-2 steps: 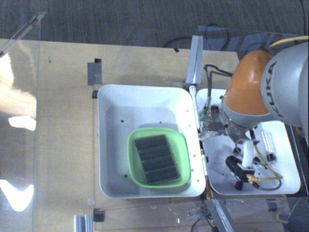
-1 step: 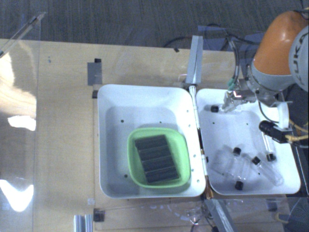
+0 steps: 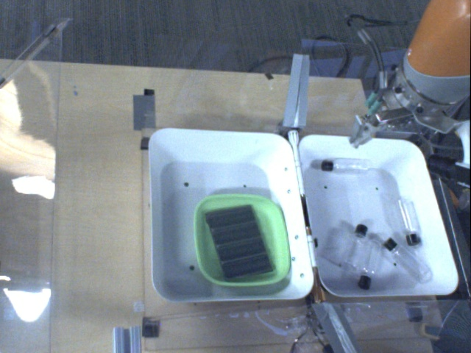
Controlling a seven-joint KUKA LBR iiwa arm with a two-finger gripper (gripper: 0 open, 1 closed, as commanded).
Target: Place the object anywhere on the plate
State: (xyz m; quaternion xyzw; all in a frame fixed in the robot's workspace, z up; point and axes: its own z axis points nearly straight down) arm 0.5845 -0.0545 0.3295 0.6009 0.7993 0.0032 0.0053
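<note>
The objects to be moved are small clear vials with black caps, lying in the right-hand bin (image 3: 434,197): one vial (image 3: 346,166) lies on its side near the bin's upper left corner, another (image 3: 407,219) lies along the right wall, and a loose cluster (image 3: 372,254) of what may be three or four rests toward the lower centre, their transparent bodies hard to separate from the white floor. Judged from their look, they are light, rigid and slick, probably thin-walled plastic or glass, and apt to roll or squirt out of a pinch; the best hold would be across the cylinder's middle, fingers square to its long axis, rather than on the cap end. The lone vial at the upper left sits apart from the others and looks the easiest to take cleanly. The green plate (image 3: 204,234) lies in the left-hand bin (image 3: 165,197), toward its lower middle, and already carries a dark ribbed block (image 3: 237,243) over most of its centre, so free room is mostly along the rim. The gripper (image 3: 363,137) hangs at the upper right of the frame, just above the right bin's top edge and near the lone vial; its fingertips are small and blurred, and I cannot tell whether they are apart or together, though nothing is visibly between them.
</note>
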